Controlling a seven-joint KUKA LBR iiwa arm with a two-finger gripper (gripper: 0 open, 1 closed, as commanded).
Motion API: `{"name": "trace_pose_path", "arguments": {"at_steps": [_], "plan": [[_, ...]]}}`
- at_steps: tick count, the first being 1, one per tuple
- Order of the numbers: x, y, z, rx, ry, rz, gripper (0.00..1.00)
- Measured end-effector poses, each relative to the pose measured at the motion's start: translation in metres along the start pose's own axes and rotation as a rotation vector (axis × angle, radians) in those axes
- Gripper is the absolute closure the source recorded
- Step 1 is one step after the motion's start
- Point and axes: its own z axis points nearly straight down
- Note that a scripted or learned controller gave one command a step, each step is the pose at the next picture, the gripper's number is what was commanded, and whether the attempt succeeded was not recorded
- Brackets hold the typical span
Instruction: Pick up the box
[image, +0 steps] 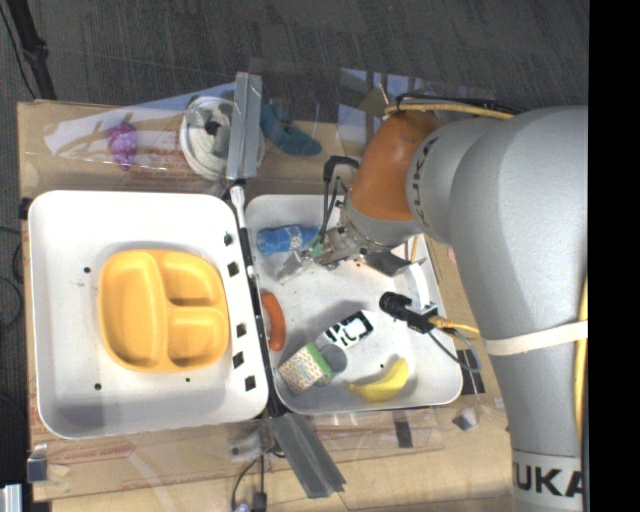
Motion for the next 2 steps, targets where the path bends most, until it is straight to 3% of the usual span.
{"name": "trace_pose_path", "arguments": {"at_steps": [1, 2], "plan": [[0.018, -0.004, 0.001, 0.003, 0.001, 0.199, 0.0], [0.036, -0.081, 0.001, -0.001, 0.0, 0.205, 0.0]]}}
